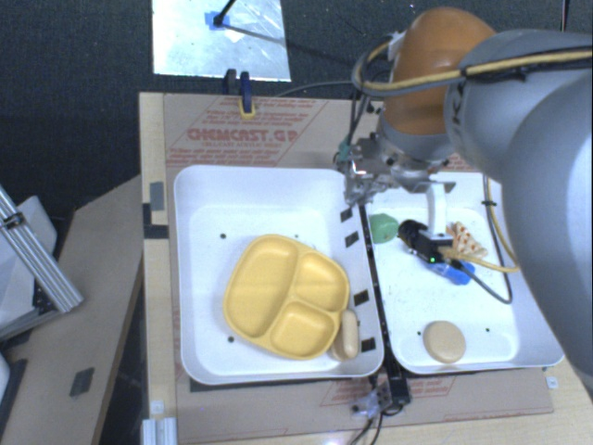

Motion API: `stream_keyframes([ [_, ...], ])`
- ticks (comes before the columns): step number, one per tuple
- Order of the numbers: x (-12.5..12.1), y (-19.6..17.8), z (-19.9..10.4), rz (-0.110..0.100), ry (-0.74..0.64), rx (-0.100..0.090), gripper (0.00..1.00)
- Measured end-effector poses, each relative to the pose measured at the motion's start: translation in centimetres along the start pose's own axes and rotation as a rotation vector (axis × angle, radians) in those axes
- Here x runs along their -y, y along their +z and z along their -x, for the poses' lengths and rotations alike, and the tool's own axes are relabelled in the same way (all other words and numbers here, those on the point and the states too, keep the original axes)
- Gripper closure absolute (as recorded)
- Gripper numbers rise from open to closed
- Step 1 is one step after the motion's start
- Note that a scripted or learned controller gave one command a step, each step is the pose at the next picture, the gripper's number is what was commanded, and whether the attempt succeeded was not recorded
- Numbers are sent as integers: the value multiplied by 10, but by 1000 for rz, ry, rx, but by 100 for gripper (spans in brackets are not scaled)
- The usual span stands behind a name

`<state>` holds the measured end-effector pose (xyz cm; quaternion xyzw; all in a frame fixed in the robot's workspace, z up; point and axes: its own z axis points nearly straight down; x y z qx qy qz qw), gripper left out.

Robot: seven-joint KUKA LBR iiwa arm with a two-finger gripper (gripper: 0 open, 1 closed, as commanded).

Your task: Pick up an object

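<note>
No single thing is named for the pick, so any loose piece will serve. I judge the likeliest to be the small green piece point(383, 225), which lies flat in the upper left corner of the right bin point(519, 336), just beside the ridge where the two bins meet, with bare floor around it for a reach from above. In the same bin a ridged tan piece point(466, 241) lies to its right with a small blue piece point(456, 273) just below that; a round tan disc point(445, 341) lies well apart near the front wall. All of them lie loose and scattered, as if dropped in for picking rather than arranged.

The left bin point(199, 248) holds a yellow divided plate point(283, 295), flat and taking up most of the floor; a pale oblong piece point(347, 334) is tucked between the plate's rim and the bin's right wall, a tight spot for a grasp. Both bins sit side by side on the counter point(232, 133).

The arm point(519, 91) reaches in from the right; its jaws hang over the ridge between the bins, near the back, just above the green piece and apparently clear of it. I cannot tell whether the jaws are apart or together, since the wrist hardware crowds them, and nothing can be made out between them.
</note>
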<state>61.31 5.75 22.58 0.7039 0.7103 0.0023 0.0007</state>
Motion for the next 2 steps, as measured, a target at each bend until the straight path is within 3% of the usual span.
stream_keyframes([
  [1, -21, 3, -44, -1, 1, 0, 100],
  [2, -20, 3, -41, -3, 4, 2, 0],
])
